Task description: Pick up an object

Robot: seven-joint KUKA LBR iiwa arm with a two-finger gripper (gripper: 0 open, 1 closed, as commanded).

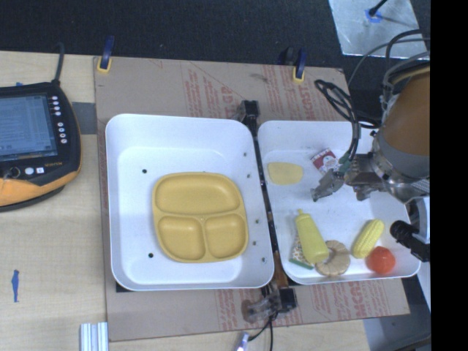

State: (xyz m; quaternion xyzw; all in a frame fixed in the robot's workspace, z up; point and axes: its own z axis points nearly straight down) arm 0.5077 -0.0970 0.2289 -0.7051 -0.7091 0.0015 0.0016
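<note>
Dark floor behind; the bench (58,269) is pale wood with a brown cardboard sheet clamped at the back edge, and a teach pendant (33,141) lies at the far left, well clear of the work. Camera view: two white bins sit side by side, touching along the centre seam. The left bin (124,196) holds just a yellow divided tray (199,216), flat and centred, probably as a drop-off spot. The right bin (292,134) carries the pick candidates: a pale yellow flat piece (284,172) near the seam, a small red-and-white packet (322,159) beside it, and along the front wall a yellow bottle (311,238), a tan round piece (333,258) touching it, a corn cob (368,238) and a red ball (380,259). The tool (327,187) hangs over the bin's middle, just below the packet; whether it is open or closed I cannot tell, and nothing visibly sits in it. Judgement: the front-row items crowd the wall and each other, leaving little approach room; the flat piece and packet have open floor around them and look the easier picks.
</note>
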